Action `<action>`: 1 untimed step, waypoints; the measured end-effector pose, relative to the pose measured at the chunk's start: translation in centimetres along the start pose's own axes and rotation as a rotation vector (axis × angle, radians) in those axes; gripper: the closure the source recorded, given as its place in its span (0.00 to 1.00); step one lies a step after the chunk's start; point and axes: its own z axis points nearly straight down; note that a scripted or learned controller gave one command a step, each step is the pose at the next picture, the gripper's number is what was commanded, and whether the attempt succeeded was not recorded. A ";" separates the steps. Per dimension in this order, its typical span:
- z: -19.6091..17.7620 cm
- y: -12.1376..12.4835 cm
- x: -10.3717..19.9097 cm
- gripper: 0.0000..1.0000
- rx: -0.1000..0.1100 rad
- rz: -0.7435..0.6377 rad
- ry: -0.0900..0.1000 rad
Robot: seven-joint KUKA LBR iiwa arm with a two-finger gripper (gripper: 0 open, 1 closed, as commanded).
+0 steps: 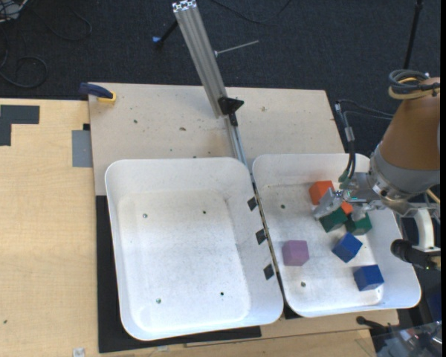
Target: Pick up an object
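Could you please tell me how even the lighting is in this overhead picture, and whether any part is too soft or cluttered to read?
In the camera view the light is soft and even: the two shallow white plastic bins show no glare and only faint shadows. The purple cube and two blue cubes read clearly. Around the hand the orange and green blocks crowd together, so detail there is hard to resolve.

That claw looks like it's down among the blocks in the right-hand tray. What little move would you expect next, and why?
Probably a slow, straight lift to test the grab. The gripper sits low in the right bin, crowded by the orange block and dark green block. Whether it has caught either is unclear from this angle, so raising a little would show it.
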 end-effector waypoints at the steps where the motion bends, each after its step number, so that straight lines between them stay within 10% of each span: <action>1: 0.0 0.0 -0.1 0.00 -0.001 0.002 0.000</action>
